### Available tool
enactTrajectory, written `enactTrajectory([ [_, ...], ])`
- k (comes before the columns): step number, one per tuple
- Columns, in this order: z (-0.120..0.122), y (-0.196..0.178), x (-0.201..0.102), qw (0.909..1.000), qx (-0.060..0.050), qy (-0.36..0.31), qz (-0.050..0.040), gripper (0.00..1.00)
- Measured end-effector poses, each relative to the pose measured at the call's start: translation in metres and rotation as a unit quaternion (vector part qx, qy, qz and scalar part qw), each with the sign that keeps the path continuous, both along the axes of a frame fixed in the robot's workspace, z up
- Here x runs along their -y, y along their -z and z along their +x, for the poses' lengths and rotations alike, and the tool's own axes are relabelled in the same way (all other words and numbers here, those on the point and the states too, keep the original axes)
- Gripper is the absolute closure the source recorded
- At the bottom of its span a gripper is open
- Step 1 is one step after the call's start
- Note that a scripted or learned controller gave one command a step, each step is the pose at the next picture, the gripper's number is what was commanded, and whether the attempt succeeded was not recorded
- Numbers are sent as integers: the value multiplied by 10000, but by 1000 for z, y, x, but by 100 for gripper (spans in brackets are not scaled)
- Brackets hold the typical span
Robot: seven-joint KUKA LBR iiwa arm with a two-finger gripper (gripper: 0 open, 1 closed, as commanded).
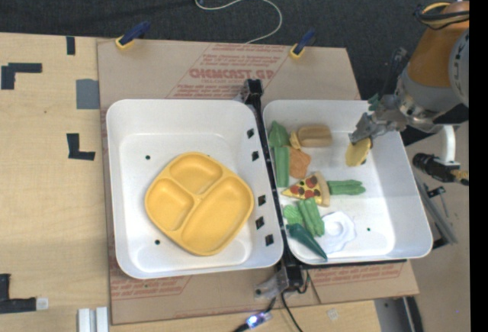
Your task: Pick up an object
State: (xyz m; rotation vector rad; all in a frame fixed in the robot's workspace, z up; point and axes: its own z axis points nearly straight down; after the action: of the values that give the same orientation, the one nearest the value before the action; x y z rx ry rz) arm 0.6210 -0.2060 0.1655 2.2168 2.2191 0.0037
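Gripper point(364, 132) hangs over the right bin's point(396, 193) upper right part, fingers closed on a yellow banana-shaped toy point(357, 152) that dangles below them, above the bin floor. Left of it in that bin lie a bread roll point(313, 135), a pizza slice point(307, 189), green vegetable pieces point(280, 151) and a white lid point(338, 230). Left bin point(122, 170) holds a yellow divided plate point(199, 203).

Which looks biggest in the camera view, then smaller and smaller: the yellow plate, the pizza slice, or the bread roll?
1. Yellow plate, by far the largest.
2. Pizza slice and bread roll: these look about alike in size, so I won't rank one above the other.
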Motion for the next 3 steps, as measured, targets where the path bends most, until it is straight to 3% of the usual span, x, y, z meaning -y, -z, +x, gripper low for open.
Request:
enactTrajectory([
  [1, 1, -53, 0, 10000, -8, -3, 4, 100],
  [3, -52, -64, -98, 10000, -42, -20, 15, 100],
])
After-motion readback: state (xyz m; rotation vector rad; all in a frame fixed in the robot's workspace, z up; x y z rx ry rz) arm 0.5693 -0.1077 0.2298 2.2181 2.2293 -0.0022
